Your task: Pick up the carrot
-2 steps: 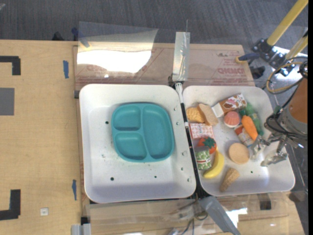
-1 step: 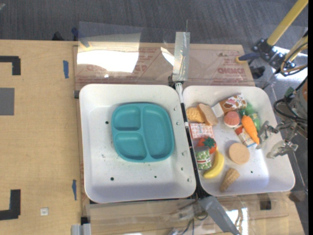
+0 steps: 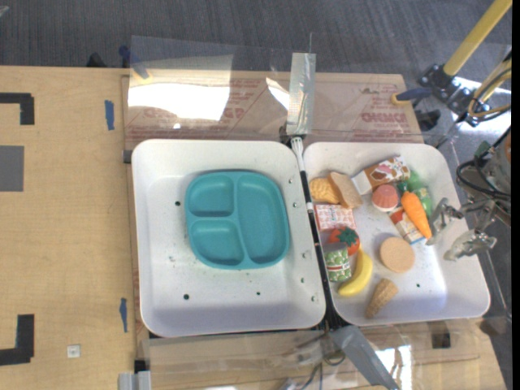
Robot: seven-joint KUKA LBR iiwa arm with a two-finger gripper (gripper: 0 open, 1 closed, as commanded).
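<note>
While the carrot (image 3: 415, 212) lies in the rt bin (image 3: 467, 299), tool (image 3: 459, 230) sits nearby, grip state unclear.

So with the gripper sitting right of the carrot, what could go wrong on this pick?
1. Crowding: the carrot lies tight against a small red box and green toy food, so the fingers may catch a neighbour instead.
2. It lies slanted; a misaligned close could roll it aside.
3. The gripper is near the right bin's wall, so its approach may be cramped.
</note>
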